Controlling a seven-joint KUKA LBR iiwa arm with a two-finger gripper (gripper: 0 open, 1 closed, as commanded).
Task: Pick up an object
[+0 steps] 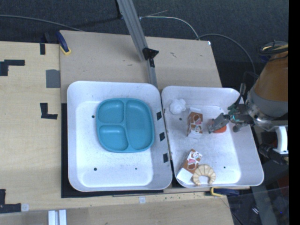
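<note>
No writing can be read on any object. The gripper (219, 123) is seen low over the right bin (234, 172), just beside a small red object (221, 129) and right of a brown-and-white packet (195, 123); whether it is apart or together cannot be told. A white wad (177, 107), a second packet (192, 160) and a croissant (204, 174) are also held in that bin. A teal divided plate (125, 124) is held in the left bin (84, 172). Both bins are borne by the counter (28, 139).

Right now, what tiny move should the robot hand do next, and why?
Probably lower a little onto the red thing. The gripper sits right over it in the right bin, and nothing can be seen between its fingers yet, while the carton stands close beside.
</note>
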